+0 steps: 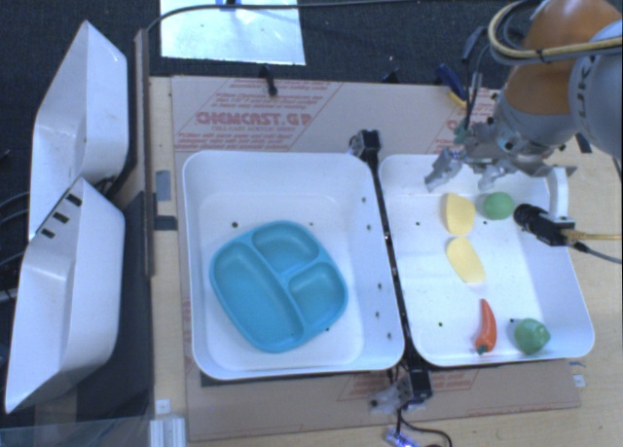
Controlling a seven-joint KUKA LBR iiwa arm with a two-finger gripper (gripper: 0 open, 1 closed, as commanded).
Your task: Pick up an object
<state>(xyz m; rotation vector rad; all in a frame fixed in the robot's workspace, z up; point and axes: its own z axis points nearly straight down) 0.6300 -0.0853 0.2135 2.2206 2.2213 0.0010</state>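
One brand name was found printed in red capitals on the cardboard sheet (292, 114) lying under the bins, toward the upper middle of the frame: "CHEMCAST GP". Smaller red lines were printed above and below it, too blurred to be read.

Right bin's (574, 338) left half open; items (465, 260) crowd centre.

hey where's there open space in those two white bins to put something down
Right bin: bare floor along its left side, between the divider and the two yellow pieces. Left bin: a strip above the blue tray. It is crowded at the right bin's top, where the hand hovers near the green ball.
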